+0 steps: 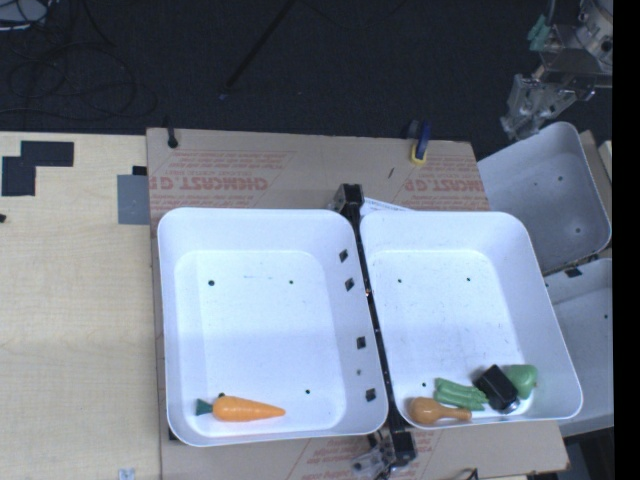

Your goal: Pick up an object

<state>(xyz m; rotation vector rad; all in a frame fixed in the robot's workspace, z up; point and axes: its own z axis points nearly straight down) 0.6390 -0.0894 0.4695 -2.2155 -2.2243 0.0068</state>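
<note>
- Your end effector [545, 93] sits at the far right of the scene, well beyond the far edge of both bins and above the dark floor area, not over the desk [70, 298].
- You see only the wrist end of the arm there, a grey and metal cluster reaching in from the right edge; whether the end effector is released or clenched cannot be told at this size and angle.
- Nothing shows beneath the end effector, and it is well apart from every object in the bins.
- In the left bin [180, 268], an orange carrot [248, 408] with a green stem end lies on its side at the near left corner, its tip pointing right.
- In the right bin [540, 278], four things crowd the near right corner: a tan pear-shaped piece [437, 412] nearest the bin's near wall, a green pod-like piece [459, 393] just beside it, a black block [496, 387] touching the pod, and a green rounded piece [522, 377] on the block's right.
- A tilted grey panel [545, 193] stands between the right bin and the end effector.
</note>
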